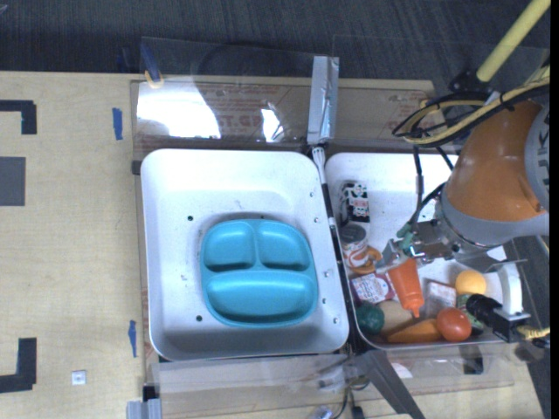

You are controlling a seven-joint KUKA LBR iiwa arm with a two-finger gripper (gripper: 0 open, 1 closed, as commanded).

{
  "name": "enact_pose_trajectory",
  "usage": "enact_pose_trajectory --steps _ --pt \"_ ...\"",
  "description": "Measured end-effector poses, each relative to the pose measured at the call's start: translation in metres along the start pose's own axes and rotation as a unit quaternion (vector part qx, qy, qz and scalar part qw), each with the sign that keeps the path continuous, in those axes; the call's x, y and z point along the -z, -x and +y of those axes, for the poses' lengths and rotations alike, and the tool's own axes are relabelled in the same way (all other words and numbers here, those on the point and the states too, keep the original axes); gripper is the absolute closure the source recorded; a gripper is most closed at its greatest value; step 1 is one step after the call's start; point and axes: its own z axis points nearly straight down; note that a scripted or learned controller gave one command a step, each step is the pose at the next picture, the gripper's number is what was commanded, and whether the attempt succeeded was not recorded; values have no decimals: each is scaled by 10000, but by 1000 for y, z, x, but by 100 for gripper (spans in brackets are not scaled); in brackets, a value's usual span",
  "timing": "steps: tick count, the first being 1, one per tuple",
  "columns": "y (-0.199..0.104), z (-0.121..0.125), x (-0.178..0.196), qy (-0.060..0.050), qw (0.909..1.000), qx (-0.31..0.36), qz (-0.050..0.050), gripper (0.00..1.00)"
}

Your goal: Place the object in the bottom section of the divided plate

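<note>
- The blue divided plate [258,271] lies in the left bin [175,190], with two small sections at the top and one wide section at the bottom; all three are bare.
- The right bin [384,168] holds a heap of toy food: an orange bottle [406,286], a carrot [417,330], a tomato [453,324], a lemon [471,282], a green piece [369,319] and a small black-and-white carton [355,201].
- The arm [498,173] reaches in from the right over the right bin.
- The gripper [417,244] sits low, just above the top of the orange bottle, near the heap.
- Its opening is too small and cluttered to read; I cannot tell its state, or whether it holds anything.
- Which item is the task's object cannot be told; all of them lie in the right bin, well apart from the plate.
</note>
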Motion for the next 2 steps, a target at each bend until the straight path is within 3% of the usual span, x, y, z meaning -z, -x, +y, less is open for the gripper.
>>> enact_pose_trajectory --steps 1,2 --pt "-63 19 -18 -23 9962 875 10 100" --pt "-62 19 -18 -17 9962 867 5 0"
